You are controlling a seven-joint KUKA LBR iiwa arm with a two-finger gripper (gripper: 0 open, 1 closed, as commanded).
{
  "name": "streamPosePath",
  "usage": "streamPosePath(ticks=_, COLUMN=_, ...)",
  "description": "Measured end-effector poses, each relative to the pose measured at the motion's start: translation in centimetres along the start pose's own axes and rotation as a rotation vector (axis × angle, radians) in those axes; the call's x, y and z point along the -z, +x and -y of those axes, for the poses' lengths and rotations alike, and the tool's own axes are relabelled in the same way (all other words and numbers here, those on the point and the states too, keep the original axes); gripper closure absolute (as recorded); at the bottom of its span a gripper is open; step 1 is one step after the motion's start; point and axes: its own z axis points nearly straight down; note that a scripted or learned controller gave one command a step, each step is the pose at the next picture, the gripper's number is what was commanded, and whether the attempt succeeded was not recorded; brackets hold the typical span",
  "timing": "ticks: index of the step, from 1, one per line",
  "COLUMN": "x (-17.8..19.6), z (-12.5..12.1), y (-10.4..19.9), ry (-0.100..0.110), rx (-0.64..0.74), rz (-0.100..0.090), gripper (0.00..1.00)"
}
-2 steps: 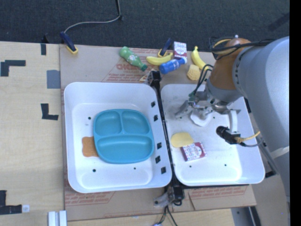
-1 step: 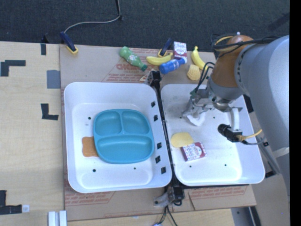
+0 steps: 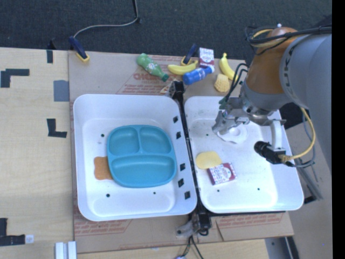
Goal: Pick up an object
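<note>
White right bin [image 3: 280,196]: my gripper [image 3: 226,127] sits low over a pale object [image 3: 235,135]. Jaw state cannot be told. Yellow chip [image 3: 208,159] and red packet [image 3: 221,173] lie nearby.

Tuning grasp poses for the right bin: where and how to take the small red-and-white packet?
Take the red-and-white packet across its narrow width, coming straight down from above. It lies flat on the right bin floor, slightly rotated, so turn the end effector to match. Close on its sides away from the yellow piece that sits against its upper-left corner.
</note>
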Motion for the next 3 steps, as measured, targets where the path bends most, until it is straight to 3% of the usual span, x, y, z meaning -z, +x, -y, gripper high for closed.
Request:
streamPosePath(ticks=1, x=-0.1, z=0.0, y=0.0, ry=0.001, rx=0.000, rz=0.000, gripper=0.00)
streamPosePath(ticks=2, x=-9.7, z=-3.3, y=-2.4, ry=-0.005, rx=-0.001, rz=0.001, gripper=0.00)
streamPosePath(ticks=3, x=-9.7, z=-4.3, y=-2.3, ry=-0.004, rx=-0.001, rz=0.002, gripper=0.00)
